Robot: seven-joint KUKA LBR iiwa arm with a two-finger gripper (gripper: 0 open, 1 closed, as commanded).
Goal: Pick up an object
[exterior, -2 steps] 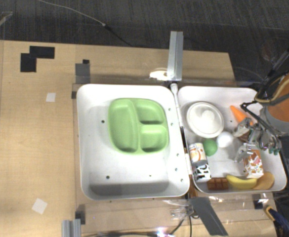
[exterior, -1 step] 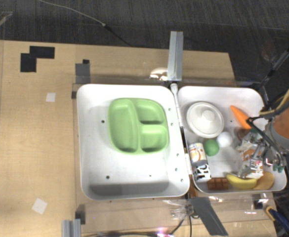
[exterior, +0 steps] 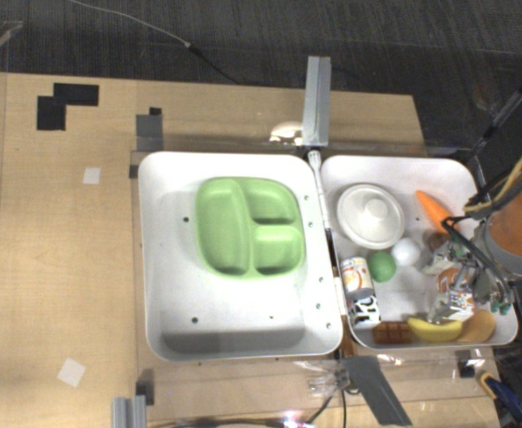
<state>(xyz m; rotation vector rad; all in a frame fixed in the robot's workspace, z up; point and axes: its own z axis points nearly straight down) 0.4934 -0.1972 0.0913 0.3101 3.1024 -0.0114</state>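
Observation:
My gripper (exterior: 451, 285) is low in the right bin (exterior: 394, 162), near its right wall, with wires around the wrist. Right under it lies a yellow banana (exterior: 435, 330), with a tan rounded object (exterior: 481, 325) beside it. An orange carrot (exterior: 432, 207) lies just behind the gripper. To its left are a small white ball (exterior: 406, 252) and a green ball (exterior: 382, 267). A white bowl (exterior: 370, 213) sits upside down at the back of that bin. I see nothing clearly held by the gripper.
An orange-labelled can (exterior: 356, 276), a black-and-white carton (exterior: 365, 309) and a brown bar (exterior: 390, 333) line the right bin's left and front sides. The left bin (exterior: 167, 328) holds a green divided tray (exterior: 247, 226). A metal post (exterior: 318, 101) stands behind the bins.

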